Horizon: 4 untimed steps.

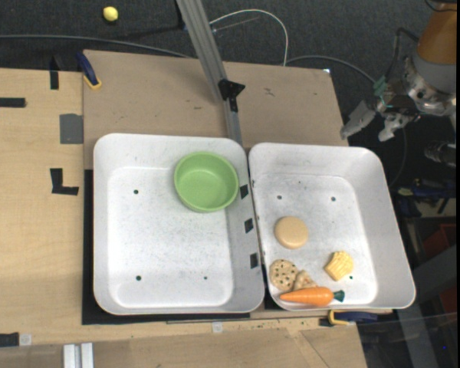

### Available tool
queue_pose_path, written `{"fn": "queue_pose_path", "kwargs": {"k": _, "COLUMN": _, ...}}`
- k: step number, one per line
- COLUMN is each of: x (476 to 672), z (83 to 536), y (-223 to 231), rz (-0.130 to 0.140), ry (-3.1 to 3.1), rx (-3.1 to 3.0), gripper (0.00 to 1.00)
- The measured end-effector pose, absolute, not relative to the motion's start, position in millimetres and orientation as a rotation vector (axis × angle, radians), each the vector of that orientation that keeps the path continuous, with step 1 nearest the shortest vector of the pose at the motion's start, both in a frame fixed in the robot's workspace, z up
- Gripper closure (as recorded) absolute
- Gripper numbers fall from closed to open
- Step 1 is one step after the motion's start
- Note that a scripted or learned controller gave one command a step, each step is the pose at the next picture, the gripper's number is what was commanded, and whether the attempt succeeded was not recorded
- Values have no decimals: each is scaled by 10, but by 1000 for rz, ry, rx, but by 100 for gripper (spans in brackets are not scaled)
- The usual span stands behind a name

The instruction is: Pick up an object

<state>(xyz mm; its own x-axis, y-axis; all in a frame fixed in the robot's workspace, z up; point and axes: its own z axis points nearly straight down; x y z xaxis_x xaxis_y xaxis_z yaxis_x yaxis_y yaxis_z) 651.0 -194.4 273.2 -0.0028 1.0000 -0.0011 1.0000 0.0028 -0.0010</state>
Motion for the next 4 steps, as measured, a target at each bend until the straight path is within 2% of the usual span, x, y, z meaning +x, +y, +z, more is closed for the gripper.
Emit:
{"fn": "queue_pose_path", "kwargs": {"k": 1, "x": 6509, "z": 2732, "y": -1946, "rz": -4, "ry": 2224, "rx": 2219, "gripper": 0}}
{"fn": "queue_pose_path", "kwargs": {"k": 2, "x": 6573, "z": 2122, "y": -1968, "rz": -8, "ry": 2227, "rx": 2223, "gripper": 0}}
{"fn": "queue_pose_path", "kwargs": {"k": 4, "x": 6447, "z": 929, "y": -1966, "rz": -7, "ry": 2229, "rx": 2223, "gripper": 0}}
